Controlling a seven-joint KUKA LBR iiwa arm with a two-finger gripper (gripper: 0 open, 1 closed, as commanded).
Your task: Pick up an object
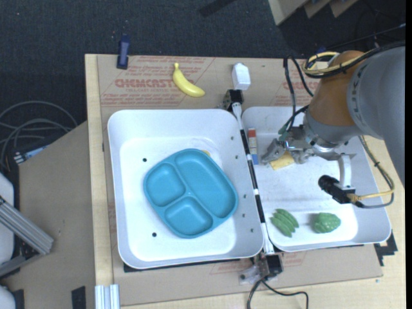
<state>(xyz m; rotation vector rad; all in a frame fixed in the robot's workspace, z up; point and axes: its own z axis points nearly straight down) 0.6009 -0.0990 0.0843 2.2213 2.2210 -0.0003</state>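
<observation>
1. Tool (pixel 283 152) first: you see it low in the right bin (pixel 367 234), near that bin's left wall, under the grey arm (pixel 376 89) with its orange band.
2. Its metal fingers (pixel 275 148) point left and down toward the bin floor. You cannot tell from this slant how far apart they stand.
3. You find a small pale yellow piece (pixel 282 163) right at the fingertips, touching or nearly so; whether it sits between them cannot be told.
4. You have two green objects near the front of the same bin: a ribbed leafy one (pixel 284 221) to the left and a rounder lumpy one (pixel 326 223) to the right, lying apart from each other and away from the tool.
5. You see a black cable end (pixel 335 188) hanging between the tool and those green pieces.
6. Your left bin (pixel 129 140) carries a blue divided tray (pixel 188 192), lying flat.
7. On the worktop (pixel 148 82) behind the bins lies a yellow banana (pixel 187 82), well away from the tool.
</observation>
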